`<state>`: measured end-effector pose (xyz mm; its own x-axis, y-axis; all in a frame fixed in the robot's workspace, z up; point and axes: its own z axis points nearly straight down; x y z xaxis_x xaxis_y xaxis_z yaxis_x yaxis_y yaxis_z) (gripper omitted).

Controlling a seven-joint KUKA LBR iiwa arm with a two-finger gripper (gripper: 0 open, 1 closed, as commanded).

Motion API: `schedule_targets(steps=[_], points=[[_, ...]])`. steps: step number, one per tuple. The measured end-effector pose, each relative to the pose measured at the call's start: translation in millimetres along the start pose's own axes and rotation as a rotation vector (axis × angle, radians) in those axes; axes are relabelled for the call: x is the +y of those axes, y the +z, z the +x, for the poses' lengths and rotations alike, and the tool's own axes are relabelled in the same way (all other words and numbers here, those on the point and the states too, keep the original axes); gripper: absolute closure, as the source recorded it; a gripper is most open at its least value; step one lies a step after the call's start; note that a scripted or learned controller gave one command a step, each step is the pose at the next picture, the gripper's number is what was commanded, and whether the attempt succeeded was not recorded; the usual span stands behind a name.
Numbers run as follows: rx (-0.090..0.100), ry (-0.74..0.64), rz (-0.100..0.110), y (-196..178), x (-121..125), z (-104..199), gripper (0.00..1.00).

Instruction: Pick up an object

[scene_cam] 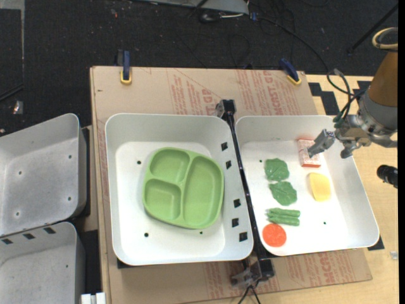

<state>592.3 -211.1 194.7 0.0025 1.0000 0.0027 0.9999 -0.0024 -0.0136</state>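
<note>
My gripper [336, 144] hangs open over the far right part of the right bin [364, 223], with nothing between its fingers. Its left fingertip [321, 143] sits just above a small pink and white packet [309, 155]. Below the packet lies a yellow block [320, 187]. Two green leafy pieces [276, 168] [283, 192] lie at the bin's middle left. A green bean pod [283, 217] and an orange-red disc [274, 234] lie near the front edge.
The left bin [123, 233] holds a green divided plate [185, 187]. A black divider [237, 176] runs between the bins. Two more white trays [38, 170] sit off the bench at the left. Clamps [126, 67] hold the board's far edge.
</note>
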Motion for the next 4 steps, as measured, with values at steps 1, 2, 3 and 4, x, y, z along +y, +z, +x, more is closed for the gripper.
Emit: schedule_targets(steps=[1,2,3,4], points=[[-0.003,-0.004,-0.014,-9,3,1,0.00],[-0.002,-0.002,-0.010,36,-1,6,0.00],[-0.002,-0.003,-0.009,100,3,9,0.00],[-0.003,-0.003,-0.013,102,3,9,0.00]])
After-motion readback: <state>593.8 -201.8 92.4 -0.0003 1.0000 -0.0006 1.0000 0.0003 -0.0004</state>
